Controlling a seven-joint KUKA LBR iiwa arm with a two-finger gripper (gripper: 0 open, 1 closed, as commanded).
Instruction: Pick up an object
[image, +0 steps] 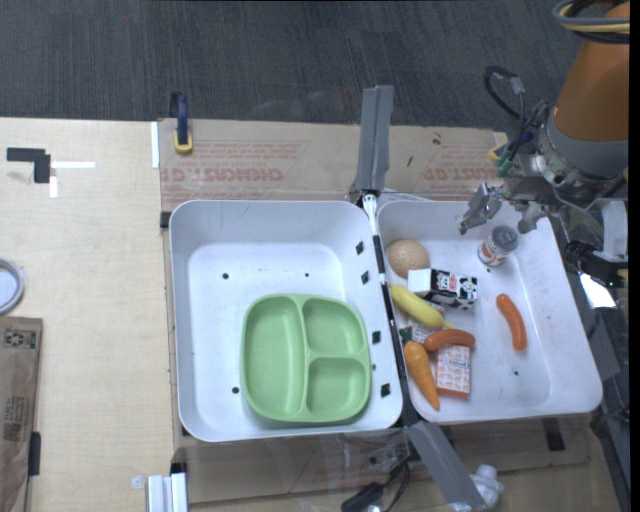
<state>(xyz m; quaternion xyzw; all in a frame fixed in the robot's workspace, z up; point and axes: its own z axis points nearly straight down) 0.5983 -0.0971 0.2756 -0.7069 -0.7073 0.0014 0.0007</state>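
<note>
Sausage (511, 321) lies lengthwise up-down, tilted slightly left at top.

- Running off the top right corner: the arm (597, 90), with its upper part cut away by the edge.
- Blurring together at the gripper (497, 205); fingers too small to tell open from closed.
- Hiding part of the right bin's far rim (440, 200) behind the gripper.
- Lying half under the sausage (449, 340): the top edge of the small packet (453, 374).
- Showing print too small to read: the black-and-white carton (452, 287).
- Getting clipped by the left edge: a tape roll (8, 287) and a brown bag (18, 400).
</note>
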